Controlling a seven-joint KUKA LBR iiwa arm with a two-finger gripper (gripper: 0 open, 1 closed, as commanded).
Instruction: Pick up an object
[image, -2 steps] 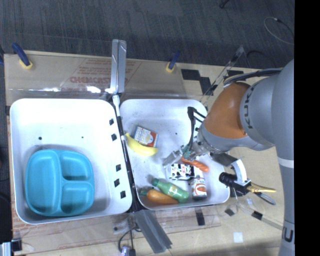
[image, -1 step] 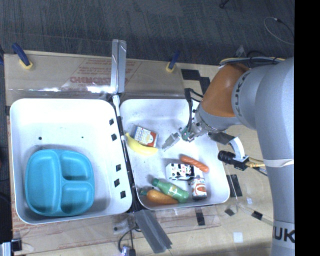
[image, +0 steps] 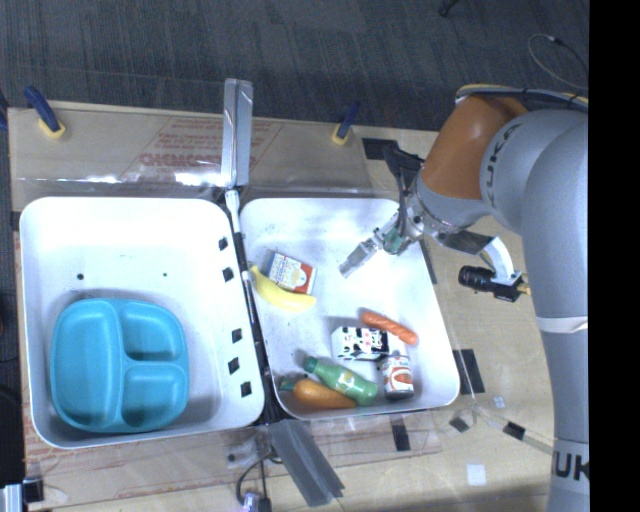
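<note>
I see the gripper (image: 357, 262) low over the upper part of the right bin (image: 330, 215), reaching in from the right with its tip slanting down and to the left. Whether its jaws are apart or together I cannot tell from this angle; nothing shows between them. Behind it the grey arm (image: 545, 190) climbs away, the orange band (image: 470, 150) just above the wrist.

Nearest the tip, to its left, lies a small orange-and-white box (image: 289, 271), turned slightly off square. Touching its lower edge is a banana (image: 280, 294), yellow, its long axis running from upper left to lower right. Below the gripper a small carrot (image: 389, 326) lies slanted the same way, thick end to the left. Under it sits a black-and-white spotted carton (image: 359, 344), and beside that a red-and-white can (image: 398, 377) on its side. A green bottle (image: 342, 378) points down and right, resting against a larger carrot (image: 318, 395) along the bin's lower wall.

In the left bin (image: 60, 220) I see a blue divided tray (image: 120, 365), well apart from all of it.
</note>
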